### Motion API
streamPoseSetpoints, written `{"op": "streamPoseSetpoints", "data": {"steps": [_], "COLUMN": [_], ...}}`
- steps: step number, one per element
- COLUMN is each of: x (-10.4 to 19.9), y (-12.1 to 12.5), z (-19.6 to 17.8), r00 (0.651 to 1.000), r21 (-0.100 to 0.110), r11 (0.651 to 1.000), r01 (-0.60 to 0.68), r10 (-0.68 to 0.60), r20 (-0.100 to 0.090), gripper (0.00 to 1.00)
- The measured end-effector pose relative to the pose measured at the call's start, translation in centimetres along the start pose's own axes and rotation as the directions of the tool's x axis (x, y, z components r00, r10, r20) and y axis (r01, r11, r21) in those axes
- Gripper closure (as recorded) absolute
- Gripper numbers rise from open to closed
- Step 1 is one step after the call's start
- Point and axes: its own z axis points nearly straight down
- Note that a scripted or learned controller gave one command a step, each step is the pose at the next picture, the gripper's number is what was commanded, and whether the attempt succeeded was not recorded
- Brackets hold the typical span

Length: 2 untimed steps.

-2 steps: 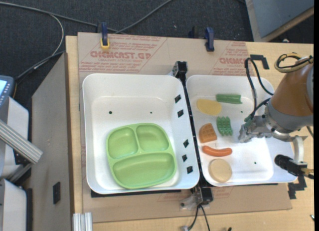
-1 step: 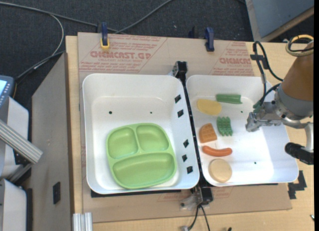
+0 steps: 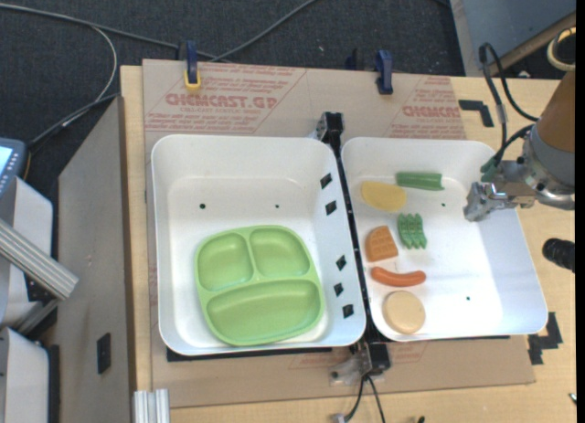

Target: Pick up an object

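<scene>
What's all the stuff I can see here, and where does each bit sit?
Bins: two, white, side by side on the bench.
Tray: one, green, three compartments, in the left bin.
Cucumber: one, dark green, top of the right bin.
Yellow piece: one, just below and left of the cucumber.
Ridged piece: one, green, middle of the right bin.
Orange piece: one, left of the ridged piece.
Sausage: one, orange-red, below those.
Bun: one, tan, round, bottom of the right bin.
Clamps: two, blue, on the board's back edge.
Arm: one, grey, from the right; gripper over the right bin's right side.
</scene>
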Motion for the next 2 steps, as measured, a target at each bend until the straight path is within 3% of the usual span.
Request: {"op": "streamPoseSetpoints", "data": {"steps": [1, 2], "x": [0.0, 5.8], "y": [0.1, 0.7], "z": [-0.8, -0.7], "r00": [1.0, 1.0], "r21": [0.004, 0.009], "r11": [1.0, 1.0], "r01": [-0.001, 0.004], "r10": [0.001, -0.004], "r20": [-0.001, -0.005], "gripper": [1.0, 1.0]}}
